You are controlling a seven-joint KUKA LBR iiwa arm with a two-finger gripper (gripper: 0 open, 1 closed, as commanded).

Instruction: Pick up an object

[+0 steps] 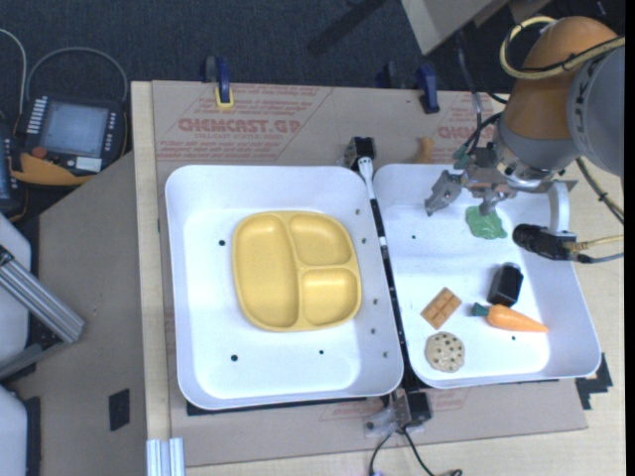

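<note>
We're in the approach, nothing lifted yet. The claw [464, 198] hangs over the right bin [417, 266] near its twelve o'clock edge, fingers spread wide with nothing between them. A green piece [486, 226] lies just by the right finger, at four o'clock from the claw. My call: shift that way, drop, and close around it.
</note>
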